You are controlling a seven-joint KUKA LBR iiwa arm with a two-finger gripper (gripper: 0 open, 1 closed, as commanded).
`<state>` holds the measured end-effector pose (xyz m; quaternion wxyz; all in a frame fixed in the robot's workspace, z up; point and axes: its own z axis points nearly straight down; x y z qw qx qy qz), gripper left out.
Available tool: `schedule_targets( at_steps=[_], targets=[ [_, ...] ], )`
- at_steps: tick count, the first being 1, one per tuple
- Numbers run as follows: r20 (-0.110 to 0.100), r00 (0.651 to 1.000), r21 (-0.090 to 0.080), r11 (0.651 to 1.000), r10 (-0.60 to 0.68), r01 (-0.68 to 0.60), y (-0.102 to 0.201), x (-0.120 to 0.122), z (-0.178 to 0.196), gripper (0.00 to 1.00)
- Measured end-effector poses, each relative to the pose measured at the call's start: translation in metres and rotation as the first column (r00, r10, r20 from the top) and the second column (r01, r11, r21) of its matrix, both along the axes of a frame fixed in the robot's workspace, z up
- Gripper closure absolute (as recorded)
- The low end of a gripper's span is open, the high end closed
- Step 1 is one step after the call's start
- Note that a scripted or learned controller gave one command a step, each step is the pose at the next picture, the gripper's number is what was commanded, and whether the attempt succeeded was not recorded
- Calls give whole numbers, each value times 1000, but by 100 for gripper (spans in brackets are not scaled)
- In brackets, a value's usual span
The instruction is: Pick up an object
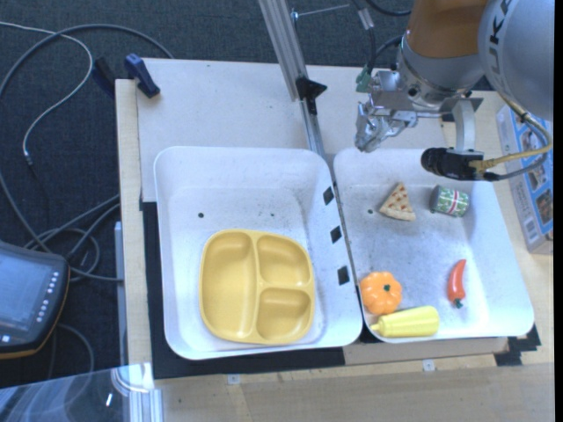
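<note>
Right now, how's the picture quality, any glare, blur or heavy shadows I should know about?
In the camera view the light is even and soft: the yellow tray and the pumpkin cast only faint shadows; mild glare on the white bins' rims; the items in the bins are reasonably sharp, while the gripper and the arm near the top edge look softer and slightly blurred; the chili is small but readable.

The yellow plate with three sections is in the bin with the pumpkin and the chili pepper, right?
Not quite. The camera view shows the yellow plate alone in the left bin; the pumpkin and chili pepper sit in the right bin.
</note>
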<state>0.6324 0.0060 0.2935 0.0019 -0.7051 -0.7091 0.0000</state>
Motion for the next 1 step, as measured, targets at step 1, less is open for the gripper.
schedule_targets(
  at_steps=[1],
  targets=[
    [-1, 1000, 0, 1000, 1, -1, 54, 1, -8, 100]
  ],
)
